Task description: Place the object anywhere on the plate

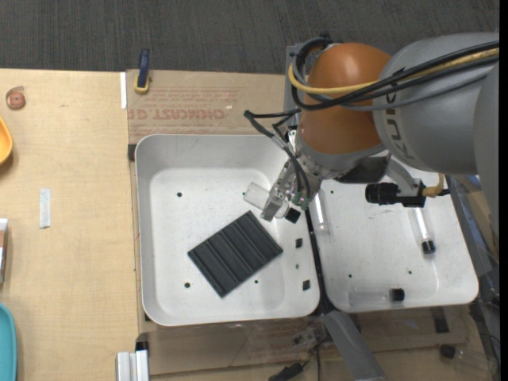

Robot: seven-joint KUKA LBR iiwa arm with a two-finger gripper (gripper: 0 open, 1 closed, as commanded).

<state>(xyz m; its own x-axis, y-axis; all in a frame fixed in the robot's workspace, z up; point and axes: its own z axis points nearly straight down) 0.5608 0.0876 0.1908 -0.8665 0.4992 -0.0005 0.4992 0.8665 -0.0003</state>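
Note:
A dark grey ribbed rectangular plate point(235, 252) lies flat and turned at an angle in the left white bin point(159, 236). My gripper point(276, 203) hangs over the right part of that bin, just above the plate's upper right corner. A small pale, translucent piece point(255, 194) shows right at the gripper's left side; whether it is held is unclear. The grey arm with its orange band point(343, 94) covers the area behind the gripper.
The right bin point(444, 284) holds a clear tube with a dark tip point(421, 231), another clear tube point(317, 213) near the divider and a small black piece point(397, 295). Small black bits point(299, 243) lie by the left bin's right wall. A cardboard sheet point(190, 105) lies behind the bins.

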